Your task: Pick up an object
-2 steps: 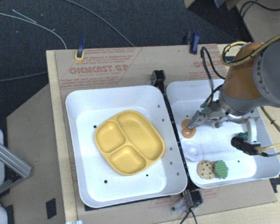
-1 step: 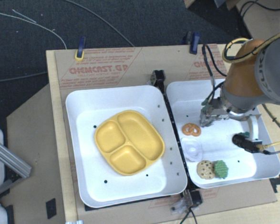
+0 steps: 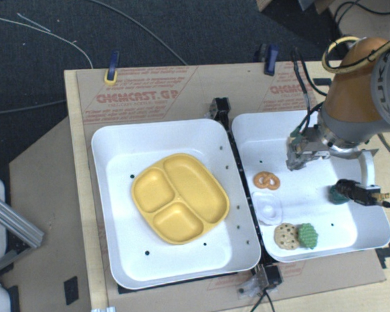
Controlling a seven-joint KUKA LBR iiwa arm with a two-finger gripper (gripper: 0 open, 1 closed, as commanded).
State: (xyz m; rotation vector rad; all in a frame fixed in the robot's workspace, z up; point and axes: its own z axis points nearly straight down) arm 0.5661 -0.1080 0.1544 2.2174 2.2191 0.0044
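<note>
In the right bin (image 3: pixel 361 240) lie a small orange pretzel (image 3: pixel 266 180), a round cookie (image 3: pixel 286 235) and a green broccoli piece (image 3: pixel 308 235) near the front edge, plus a clear plastic cup (image 3: pixel 268 210) between them. My gripper (image 3: pixel 300 155) hangs over the bin's back half, up and to the right of the pretzel and apart from it. Nothing shows between its fingers. A dark green object (image 3: pixel 344 192) rests at the right side of the bin, under the arm.
The left bin (image 3: pixel 108 158) holds a yellow three-compartment plate (image 3: pixel 179 198). Black clamps (image 3: pixel 219 107) sit between the bins at the back, and a cable runs along the right bin's side. Blue clips (image 3: pixel 269 58) hold the cardboard base.
</note>
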